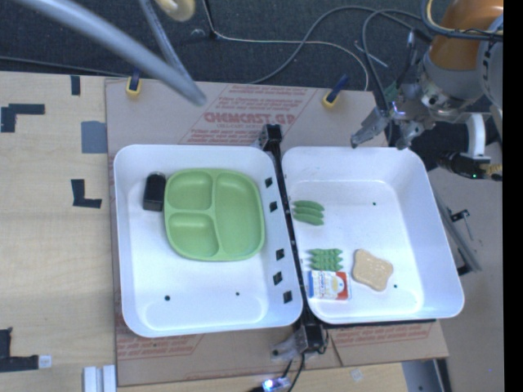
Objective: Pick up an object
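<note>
1. At three o'clock on the bench: a white bin (pixel 425 219), shallow, smooth, with rounded corners.
2. At nine o'clock beside it, touching along a black clip strip: a second white bin (pixel 131 243) of the same shape.
3. In the left bin, toward twelve o'clock: a green plate (pixel 215 215), smooth plastic, square with soft corners, split into three hollows.
4. Touching the plate at its nine o'clock edge: a small black block (pixel 154 192), dull and boxy.
5. In the right bin, near the nine o'clock wall: a green pea pod (pixel 308 211), long and bumpy.
6. Toward six o'clock from that pod: a second bunch of green pods (pixel 325 258), ridged.
7. Just under it: a small flat packet (pixel 329 285), white with red, shiny.
8. At three o'clock from the packet, just beside it: a slice of toast (pixel 372 269), tan, rough, with a rounded top.
9. Above the right bin's twelve o'clock rim, past its far corner: the gripper (pixel 382 129), grey metal, spread open, holding nothing, under a shiny orange band.
10. Under both bins: flat brown cardboard (pixel 245 109) with red print.
</note>
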